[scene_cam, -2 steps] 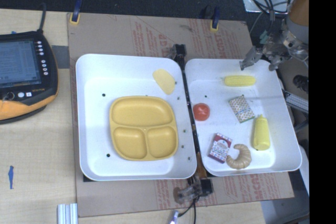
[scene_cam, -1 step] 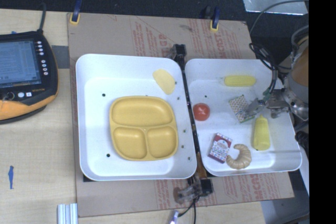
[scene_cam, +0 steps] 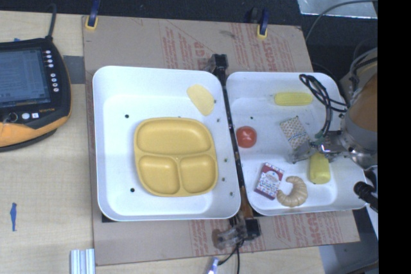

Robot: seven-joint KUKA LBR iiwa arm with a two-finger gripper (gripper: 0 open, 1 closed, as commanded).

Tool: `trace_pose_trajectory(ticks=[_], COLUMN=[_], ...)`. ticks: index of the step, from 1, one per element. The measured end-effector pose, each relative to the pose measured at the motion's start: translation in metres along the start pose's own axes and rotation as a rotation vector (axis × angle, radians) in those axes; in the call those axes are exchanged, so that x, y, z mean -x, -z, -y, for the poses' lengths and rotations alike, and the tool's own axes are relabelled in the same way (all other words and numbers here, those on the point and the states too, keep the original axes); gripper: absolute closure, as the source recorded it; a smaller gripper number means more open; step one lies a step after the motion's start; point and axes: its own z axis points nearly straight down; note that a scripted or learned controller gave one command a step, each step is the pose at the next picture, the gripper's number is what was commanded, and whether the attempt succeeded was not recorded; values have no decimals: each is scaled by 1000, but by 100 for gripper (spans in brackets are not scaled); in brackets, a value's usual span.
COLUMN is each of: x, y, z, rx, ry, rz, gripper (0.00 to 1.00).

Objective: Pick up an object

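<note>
Likely target: a yellow block (scene_cam: pixel 319 169), lying in the right bin (scene_cam: pixel 257 83) toward its right side; of all the items it lies closest to the tool, which is why I judge it the intended pick.
Gripper (scene_cam: pixel 307 152): low in the right bin, just left of and above the yellow block; the metal parts blur into the patterned item, so whether it is wide or narrow cannot be told, and nothing shows as held.
Arm (scene_cam: pixel 361 109): enters from the right edge, its orange band over the bin's right rim, a black cable looping beside it.
Patterned packet (scene_cam: pixel 293 129): flat, just beside the tool on its far left.
Yellow oblong (scene_cam: pixel 293 99): at the far side of the right bin, well apart from the tool.
Red ball (scene_cam: pixel 246 135): near the bin's left wall.
Red carton (scene_cam: pixel 270 179): near side, touching or almost touching a croissant-shaped toy (scene_cam: pixel 293 191) to its right.
Left bin (scene_cam: pixel 109 138): holds a yellow divided tray (scene_cam: pixel 174 155) in the middle and a pale yellow slice (scene_cam: pixel 201 99) toward the far right corner.
Bench extras: a teach pendant (scene_cam: pixel 29 90) rests at the far left, outside the bins.
</note>
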Motion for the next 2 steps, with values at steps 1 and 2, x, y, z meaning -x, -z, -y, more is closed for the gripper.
trace_pose_trajectory(ticks=[1,2], x=[2,-67], y=[12,5], z=[-1,-107], rx=[2,11], ry=[4,6], rz=[3,1], gripper=[100,100])
